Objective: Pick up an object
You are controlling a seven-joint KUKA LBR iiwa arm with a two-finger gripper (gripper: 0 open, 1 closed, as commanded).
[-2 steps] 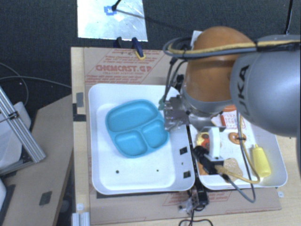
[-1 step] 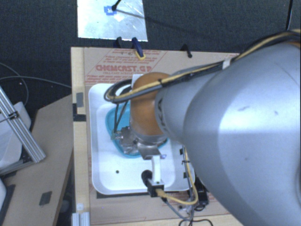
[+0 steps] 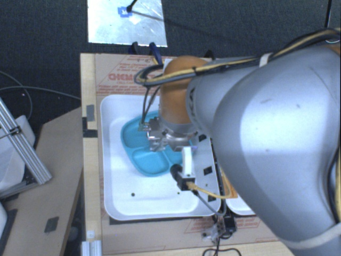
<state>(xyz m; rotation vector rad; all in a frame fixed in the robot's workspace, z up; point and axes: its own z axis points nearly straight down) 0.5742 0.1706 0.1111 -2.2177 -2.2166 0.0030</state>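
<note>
A blue plastic dish [image 3: 139, 149] with shallow compartments lies in the left white bin [image 3: 120, 196], toward its middle. My arm reaches in from the right and covers the dish's right part. The gripper [image 3: 160, 142] hangs under the orange band, low over the dish's right side. Its fingertips are hidden by the wrist body, so whether anything is between them is unclear.
The right bin [image 3: 242, 207] is almost wholly hidden under the arm. Cables [image 3: 154, 79] loop around the wrist. A cardboard sheet [image 3: 114, 71] lies under the bins. A shiny metal plate [image 3: 125, 15] sits at the back, and aluminium rails [image 3: 21, 148] stand at the left.
</note>
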